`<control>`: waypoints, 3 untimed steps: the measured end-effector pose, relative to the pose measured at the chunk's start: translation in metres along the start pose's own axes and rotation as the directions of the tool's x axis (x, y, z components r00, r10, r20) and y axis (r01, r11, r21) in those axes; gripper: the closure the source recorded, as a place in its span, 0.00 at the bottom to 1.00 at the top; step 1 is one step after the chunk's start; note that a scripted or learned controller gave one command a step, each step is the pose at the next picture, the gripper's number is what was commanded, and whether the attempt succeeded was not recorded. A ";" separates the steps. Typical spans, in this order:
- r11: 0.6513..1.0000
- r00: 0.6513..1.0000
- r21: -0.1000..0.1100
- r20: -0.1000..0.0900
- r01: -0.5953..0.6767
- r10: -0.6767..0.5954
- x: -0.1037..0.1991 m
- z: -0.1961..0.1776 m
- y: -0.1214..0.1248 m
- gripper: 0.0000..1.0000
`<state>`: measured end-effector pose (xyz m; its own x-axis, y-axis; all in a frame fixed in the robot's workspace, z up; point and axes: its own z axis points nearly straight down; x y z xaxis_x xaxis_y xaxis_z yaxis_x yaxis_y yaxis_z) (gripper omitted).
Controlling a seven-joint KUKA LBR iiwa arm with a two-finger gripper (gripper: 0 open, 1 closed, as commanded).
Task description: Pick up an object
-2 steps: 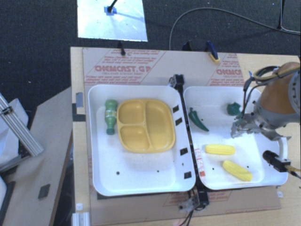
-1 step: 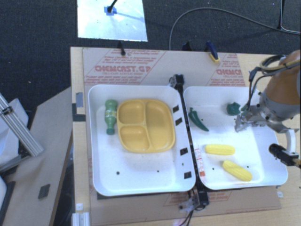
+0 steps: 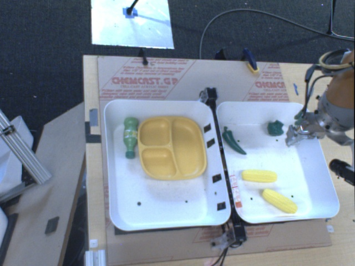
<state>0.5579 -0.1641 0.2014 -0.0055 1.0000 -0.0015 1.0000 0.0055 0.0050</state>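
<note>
Hovering over right bin, gripper at upper right, just beside small dark green lump; jaws' spread too small to tell, nothing seen between them. Lying in same bin: green pepper near left wall, two yellow corn cobs lower down, apart from each other. Sitting in left bin: yellow divided plate, green bottle just beside it. Looking like light, stiff, slick plastic toys; likely best pinching lump across its middle, cobs across short axis.
</note>
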 end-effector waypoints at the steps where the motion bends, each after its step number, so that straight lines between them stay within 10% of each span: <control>1: 1.000 1.000 0.001 -0.003 0.006 -0.006 0.058 0.003 0.020 1.00; 3: 1.000 1.000 0.001 -0.004 0.005 -0.005 0.159 -0.009 0.046 1.00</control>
<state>0.6031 -0.0049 0.2102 -0.0106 0.9999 0.0022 0.9999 0.0106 0.0037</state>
